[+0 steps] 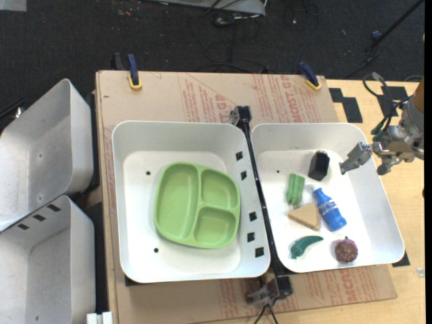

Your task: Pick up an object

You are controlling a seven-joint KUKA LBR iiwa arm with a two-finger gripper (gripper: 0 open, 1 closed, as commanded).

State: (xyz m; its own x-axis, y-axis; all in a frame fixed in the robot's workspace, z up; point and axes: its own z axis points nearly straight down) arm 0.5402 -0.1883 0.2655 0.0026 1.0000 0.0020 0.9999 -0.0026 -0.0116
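- Nearest the cam, front of the right bin (385, 201): dark red ball (346, 250), well below the gripper and a bit left of it; nothing touching it.
- Dark green curved pc (305, 244) left of the ball, further from the gripper.
- Tan wedge (306, 216) a step back, w/ the blue bottle (329, 209) lying tilted just beside it on the gripper's side; the two look to be touching.
- Light green ridged pc (295, 188) behind the wedge, upright-ish along the bin floor.
- Black block (318, 165) furthest back of the lot, closest item to the gripper, just left of it but apart.
- Gripper (370, 157) hangs over the right bin's far right rim, fingers spread apart, nothing btwn them; one grey finger (354, 158) pokes in twd the black block.
- Left bin (128, 181), well left of the gripper: green divided plate (198, 206) lying flat in the middle.
- Both bins sit on a cardboard sheet (182, 93) on the desk.
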